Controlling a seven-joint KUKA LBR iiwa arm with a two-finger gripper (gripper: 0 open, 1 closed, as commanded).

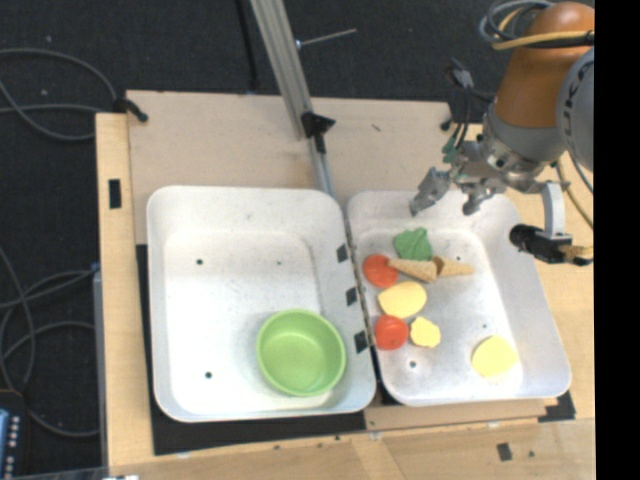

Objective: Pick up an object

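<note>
The two-finger gripper (452, 194) hung with fingers spread, holding nothing, above the right white bin's (540, 353) far rim. Nearby below, the tan waffle cone (428, 268) lay crosswise, tip pointing right.

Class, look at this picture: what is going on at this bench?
A robot arm reaches in from the right, its gripper open over the far edge of the right bin, with nothing between its fingers. Below it lie toy foods: a green piece, a cone, two red pieces and three yellow ones. The left bin holds a green bowl. No pick has been made yet.
</note>
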